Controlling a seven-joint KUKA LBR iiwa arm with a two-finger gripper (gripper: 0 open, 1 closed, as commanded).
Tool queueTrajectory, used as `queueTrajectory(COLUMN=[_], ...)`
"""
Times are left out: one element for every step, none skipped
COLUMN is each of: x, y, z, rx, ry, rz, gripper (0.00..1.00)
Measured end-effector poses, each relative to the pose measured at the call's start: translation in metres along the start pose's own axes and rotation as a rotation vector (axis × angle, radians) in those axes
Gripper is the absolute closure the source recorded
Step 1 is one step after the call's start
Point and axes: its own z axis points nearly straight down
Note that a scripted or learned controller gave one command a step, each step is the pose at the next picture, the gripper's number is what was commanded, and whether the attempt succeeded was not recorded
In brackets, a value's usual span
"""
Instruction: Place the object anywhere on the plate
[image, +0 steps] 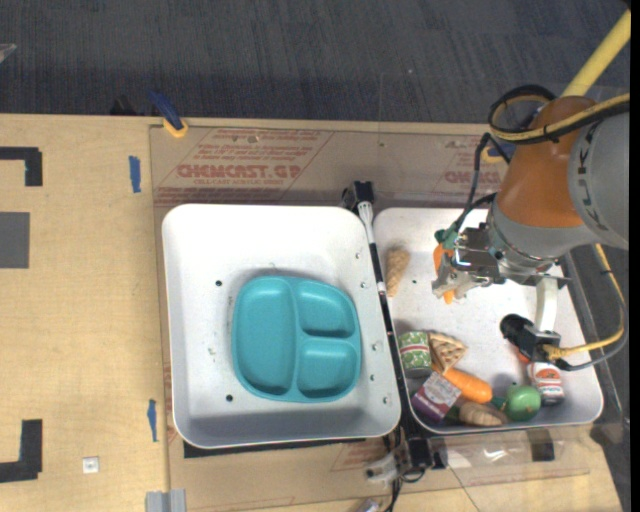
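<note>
Nothing lay on the teal plate (296, 338), well left of the claw (452, 270); whether it gripped anything, I cannot tell.

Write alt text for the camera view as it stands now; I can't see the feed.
The grey arm's two-finger gripper hangs over the right white bin, with something small and orange at its fingers. The teal three-compartment plastic plate sits in the left white bin. Toy foods, including an orange carrot and a green round fruit, cluster along the right bin's near edge.
</note>
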Motion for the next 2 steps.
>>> queueTrajectory(x=[0.0975,0.0959], y=[-0.0183,-0.0180], z=[0.0000,-0.0001], rx=[0.003,0.003], ry=[0.002,0.001], rz=[-0.285,-0.283], gripper=[1.00,0.00])
